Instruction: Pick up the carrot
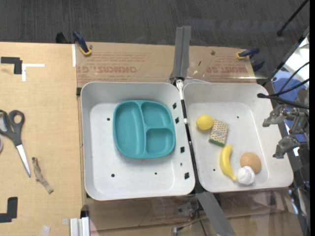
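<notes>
Gripper at right edge of frame over the right bin, its two fingers apart with nothing between, lemon, banana, brown ball at lower right, carrot's place I cannot tell

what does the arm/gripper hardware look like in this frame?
At the right edge of the camera view, over the rim of the right bin, the gripper appears as bare grey metal: thin linkages and small bracket-like parts, no coloured cover. Dark cables loop across above it. I can make out no markings, and the detail is too small to describe more finely.
</notes>
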{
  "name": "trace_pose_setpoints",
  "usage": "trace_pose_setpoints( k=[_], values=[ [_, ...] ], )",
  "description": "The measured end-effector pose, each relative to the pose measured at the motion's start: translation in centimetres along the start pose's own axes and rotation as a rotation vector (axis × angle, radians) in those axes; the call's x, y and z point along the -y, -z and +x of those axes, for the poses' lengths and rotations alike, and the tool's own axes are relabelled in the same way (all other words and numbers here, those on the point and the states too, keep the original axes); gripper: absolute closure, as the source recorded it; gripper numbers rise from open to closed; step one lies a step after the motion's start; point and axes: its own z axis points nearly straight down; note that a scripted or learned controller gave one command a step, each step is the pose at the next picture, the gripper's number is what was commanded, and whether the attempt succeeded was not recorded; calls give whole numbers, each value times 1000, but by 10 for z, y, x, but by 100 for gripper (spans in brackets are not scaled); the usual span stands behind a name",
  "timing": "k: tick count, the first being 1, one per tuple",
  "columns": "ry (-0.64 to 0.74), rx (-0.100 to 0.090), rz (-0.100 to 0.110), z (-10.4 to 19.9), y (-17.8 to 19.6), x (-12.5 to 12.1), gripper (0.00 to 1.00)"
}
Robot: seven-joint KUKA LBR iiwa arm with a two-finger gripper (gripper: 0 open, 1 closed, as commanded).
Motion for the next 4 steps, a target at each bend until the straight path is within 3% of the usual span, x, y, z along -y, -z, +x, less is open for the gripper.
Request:
trace_pose_setpoints(
  k=[1, 2, 3, 4],
  values=[
    [8, -2, -1, 10, -134, -33, 0],
    [9, 0, 0, -12, -178, -55, 0],
    [12, 3, 1, -14, -169, -56, 100],
    [12, 3, 0, -14, -169, -56, 0]
  ],
)
